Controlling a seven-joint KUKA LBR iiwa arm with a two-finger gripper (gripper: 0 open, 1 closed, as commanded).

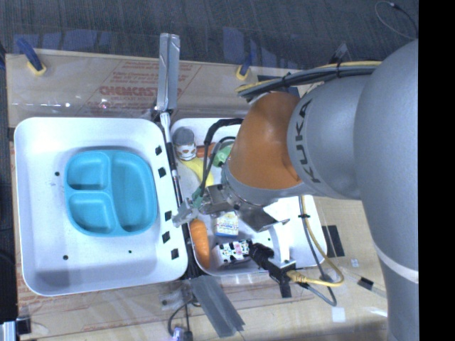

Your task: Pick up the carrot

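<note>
1. Grey arm links (370, 133) fill the right side of the frame, nearest the camera, with the orange band (266, 144) seen at centre right, above the right bin.
2. Below the orange band, the gripper (201, 206) is seen low over the right bin (313, 258), near the divider between the two bins.
3. Whether the fingers are apart or together cannot be told, since the wrist hardware and cables cover them from this angle.
4. The carrot (201, 244) is seen lying in the lower left part of the right bin, just below the gripper and close to that bin's left wall; nothing is seen clamped around it.
5. Just to the right of the carrot, a small box with a printed label (227, 224) and a dark patterned item (234, 249) are seen, near each other.
6. In the upper left part of the right bin, a small figure-like object (185, 142) and something yellow (190, 168) below it are seen, partly hidden by cables.
7. The left bin (35, 212) is occupied by a blue divided tray (110, 190) with three compartments, set at its centre.
8. Both bins are carried on a wooden worktop (85, 318), with a clear printed sheet (106, 84) along the upper edge.
</note>
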